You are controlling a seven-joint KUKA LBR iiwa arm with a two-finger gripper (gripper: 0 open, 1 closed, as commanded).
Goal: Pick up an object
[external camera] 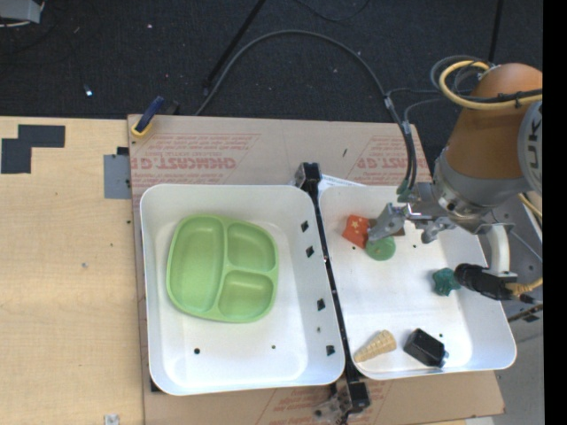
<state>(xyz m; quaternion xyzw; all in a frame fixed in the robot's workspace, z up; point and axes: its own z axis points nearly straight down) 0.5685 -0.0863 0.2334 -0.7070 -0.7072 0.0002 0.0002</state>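
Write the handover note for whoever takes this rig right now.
Gripper: low over the right bin, right at the green round object. Whether it is open or shut cannot be told, and nothing is seen held.
Right bin: orange-red object beside the green one, teal object further right, tan cone and black block at the front.
Left bin: green divided plate.
Done: no pick visible.
Left: grasp and lift one object, probably the green one.
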